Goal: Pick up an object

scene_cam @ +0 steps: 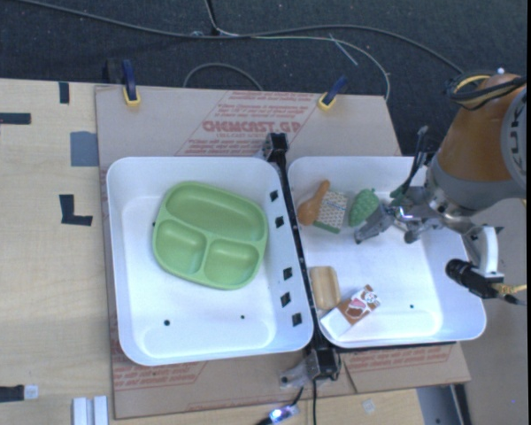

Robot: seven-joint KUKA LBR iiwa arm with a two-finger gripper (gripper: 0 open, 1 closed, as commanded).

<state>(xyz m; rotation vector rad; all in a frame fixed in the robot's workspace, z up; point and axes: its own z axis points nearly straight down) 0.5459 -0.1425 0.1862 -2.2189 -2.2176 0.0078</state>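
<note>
Pincer [372, 228], grip state unclear, poised beside green toy [365, 205] in crowded right bin [425, 326]; risks nudging neighbours, closing on nothing.

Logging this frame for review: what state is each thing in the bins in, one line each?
Green tray: flat, upright, in left bin.
Green toy: in right bin, by the gripper.
Orange piece: lying at the divider, touching the patterned block.
Tan block: lying flat near the front.
Small card: lying at the front wall.
</note>
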